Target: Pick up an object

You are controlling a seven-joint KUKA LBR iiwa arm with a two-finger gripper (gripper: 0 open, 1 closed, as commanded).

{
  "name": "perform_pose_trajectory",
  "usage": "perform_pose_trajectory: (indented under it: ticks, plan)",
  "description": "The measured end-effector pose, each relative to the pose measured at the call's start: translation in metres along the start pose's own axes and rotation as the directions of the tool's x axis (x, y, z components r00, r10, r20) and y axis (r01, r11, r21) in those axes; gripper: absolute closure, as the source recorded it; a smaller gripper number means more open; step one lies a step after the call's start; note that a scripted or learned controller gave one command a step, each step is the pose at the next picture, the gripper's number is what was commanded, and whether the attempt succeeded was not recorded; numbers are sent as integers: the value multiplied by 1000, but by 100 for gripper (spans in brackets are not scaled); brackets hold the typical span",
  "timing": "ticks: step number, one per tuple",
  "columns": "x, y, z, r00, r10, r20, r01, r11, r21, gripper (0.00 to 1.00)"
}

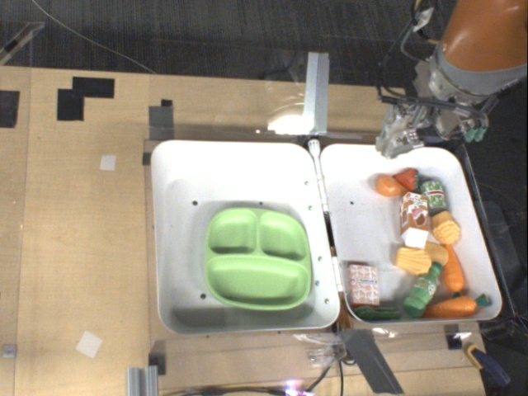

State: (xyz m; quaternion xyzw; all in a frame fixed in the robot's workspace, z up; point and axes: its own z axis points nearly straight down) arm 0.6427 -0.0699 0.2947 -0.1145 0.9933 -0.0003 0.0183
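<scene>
We see the arm [478,23] enter from the upper right, its orange band above a grey wrist. The claw [402,134] hangs low at the wrist's left, too blurred to make out clearly.

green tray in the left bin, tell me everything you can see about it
The green tray is a light green divided plate that looks like smooth plastic, with rounded corners. It has three hollows: two smaller ones side by side on the far side and one wide one nearer the camera. It lies flat and right side up on the floor of the left bin, a little right of the middle, and nothing rests in it. It touches the bin floor alone.
</scene>
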Motion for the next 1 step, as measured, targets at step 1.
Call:
perform_pose_trajectory:
  ticks: [1]
  plan:
    - [-3, 1, -13, 1000, -1, 12, 1, 1000, 1, 100]
